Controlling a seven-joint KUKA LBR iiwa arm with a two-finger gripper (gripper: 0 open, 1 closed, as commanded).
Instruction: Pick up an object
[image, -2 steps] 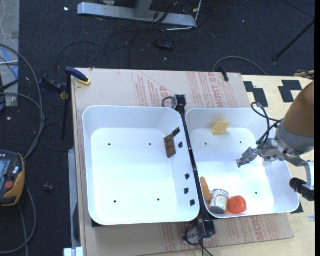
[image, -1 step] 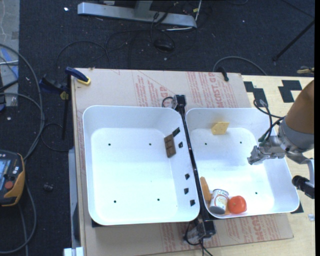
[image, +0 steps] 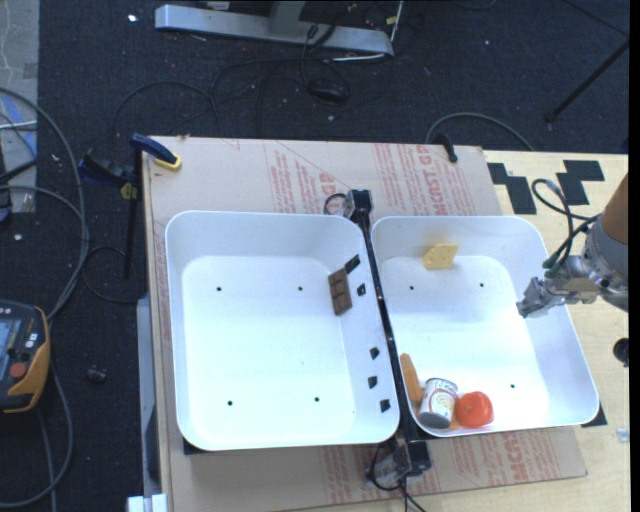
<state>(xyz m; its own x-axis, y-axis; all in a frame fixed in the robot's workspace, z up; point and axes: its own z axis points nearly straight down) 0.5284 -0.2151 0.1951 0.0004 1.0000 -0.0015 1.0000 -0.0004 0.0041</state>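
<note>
Nearest to me, at the front corner of the right bin, I see a small cluster: a white can with a label lying on its side, a red-orange ball touching it on the right, and a slim orange carrot-shaped piece leaning along the bin's left wall just beside the can.

Moving back, the left bin holds a brown chocolate-bar-like block close to its right wall, towards the far side.

At about the same depth on the other side, my claw sits over the right bin's right edge, on the end of the grey arm coming in from the right. It is small and dark against the white wall; I cannot tell whether it is spread or pressed together, and I see nothing in it.

Farther back, a yellow wedge like a slice of cheese rests on the right bin's far slope, well apart from the claw.

Both bins stand on the counter, a board with red print.
</note>
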